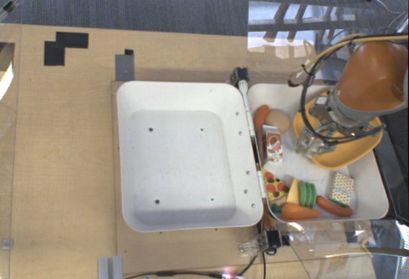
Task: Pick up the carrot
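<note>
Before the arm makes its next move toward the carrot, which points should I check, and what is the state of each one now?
1. Carrot in view near the right bin's front edge: ok.
2. Carrot top uncovered: ok.
3. Room around it: not ok; the green vegetable and the cheese wedge lie right beside it.
4. Pincer above the carrot: not ok; it is over the yellow banana, farther back.
5. Pincer free of load: cannot tell.
</note>
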You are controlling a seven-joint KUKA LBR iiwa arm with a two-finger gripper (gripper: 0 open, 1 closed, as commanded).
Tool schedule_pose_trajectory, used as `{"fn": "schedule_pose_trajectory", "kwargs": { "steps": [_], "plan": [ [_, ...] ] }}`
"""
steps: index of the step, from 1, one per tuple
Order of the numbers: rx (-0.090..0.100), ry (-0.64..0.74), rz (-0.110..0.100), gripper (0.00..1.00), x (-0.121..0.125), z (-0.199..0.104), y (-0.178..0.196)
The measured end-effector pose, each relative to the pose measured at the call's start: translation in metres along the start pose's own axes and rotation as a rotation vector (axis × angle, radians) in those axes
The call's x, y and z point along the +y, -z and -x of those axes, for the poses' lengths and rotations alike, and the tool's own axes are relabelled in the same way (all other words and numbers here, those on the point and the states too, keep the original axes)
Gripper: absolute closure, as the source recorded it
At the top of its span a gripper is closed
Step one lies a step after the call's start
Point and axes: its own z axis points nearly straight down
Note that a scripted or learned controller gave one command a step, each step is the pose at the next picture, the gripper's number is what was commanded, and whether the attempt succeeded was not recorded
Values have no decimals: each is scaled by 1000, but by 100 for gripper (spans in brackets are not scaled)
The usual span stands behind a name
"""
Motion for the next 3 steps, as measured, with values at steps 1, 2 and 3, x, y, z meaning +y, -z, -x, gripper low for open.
{"fn": "schedule_pose_trajectory", "kwargs": {
  "steps": [1, 2, 3],
  "plan": [
    [-8, -1, -9, 100, -2, 4, 13],
    [-8, -1, -7, 0, -2, 4, 12],
    [4, 169, 4, 0, -15, 1, -6]
  ]
}}
